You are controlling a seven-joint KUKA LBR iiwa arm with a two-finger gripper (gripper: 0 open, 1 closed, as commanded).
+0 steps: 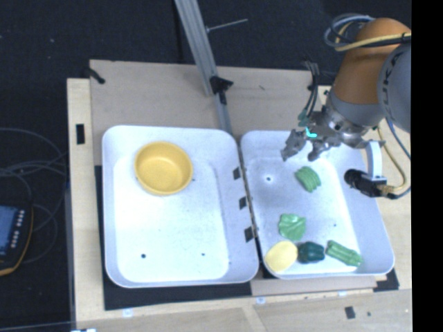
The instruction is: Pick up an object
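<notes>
Across left bin [118, 206], yellow bowl [164, 168] sitting near upper-left corner. Right bin [263, 151] holding pale green piece [291, 226], yellow round object [281, 255] touching dark green object [311, 252], long green piece [344, 253], light green vegetable [308, 178]. Gripper [306, 151] hovering just above that vegetable, fingers spread, pinching nothing.

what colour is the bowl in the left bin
Yellow; the bowl shows clearly in the camera view.
</notes>
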